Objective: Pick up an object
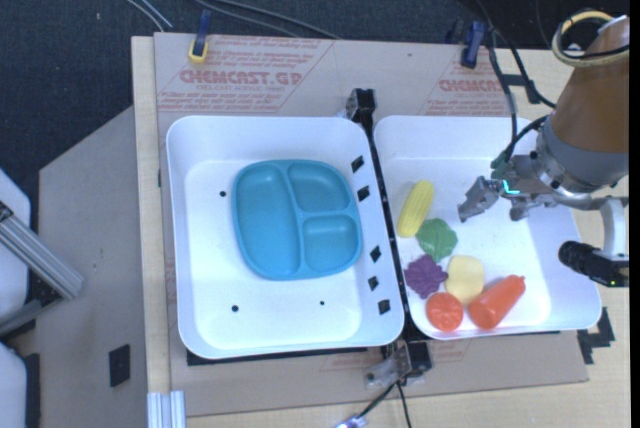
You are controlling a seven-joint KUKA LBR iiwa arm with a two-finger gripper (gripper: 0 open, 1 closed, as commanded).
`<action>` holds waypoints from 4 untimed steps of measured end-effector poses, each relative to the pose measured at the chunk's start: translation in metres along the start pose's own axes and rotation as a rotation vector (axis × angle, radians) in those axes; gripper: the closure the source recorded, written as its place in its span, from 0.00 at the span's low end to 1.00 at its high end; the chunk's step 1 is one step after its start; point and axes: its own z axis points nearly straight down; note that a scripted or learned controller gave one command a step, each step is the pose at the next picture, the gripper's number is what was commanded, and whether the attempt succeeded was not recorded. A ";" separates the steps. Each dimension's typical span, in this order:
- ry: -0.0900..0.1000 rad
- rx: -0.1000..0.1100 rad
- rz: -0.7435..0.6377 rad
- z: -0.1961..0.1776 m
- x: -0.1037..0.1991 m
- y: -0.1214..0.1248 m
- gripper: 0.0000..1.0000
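Gripper (480, 199) over right bin (560, 301), fingers' state unclear (blurred), beside toy corn (415, 207), nothing visibly grasped

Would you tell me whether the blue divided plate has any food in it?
Empty: the blue divided plate shows bare compartments; the toy foods lie in the right bin.

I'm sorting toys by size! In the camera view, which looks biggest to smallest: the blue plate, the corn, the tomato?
1. Blue divided plate, by far the largest.
2. Yellow corn.
3. Red tomato, though corn and tomato look close.
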 end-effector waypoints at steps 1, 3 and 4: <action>0.000 -0.002 0.000 -0.001 0.000 0.001 0.00; 0.001 0.005 0.001 0.113 0.013 0.000 0.00; 0.001 0.001 0.001 0.124 0.014 -0.001 0.00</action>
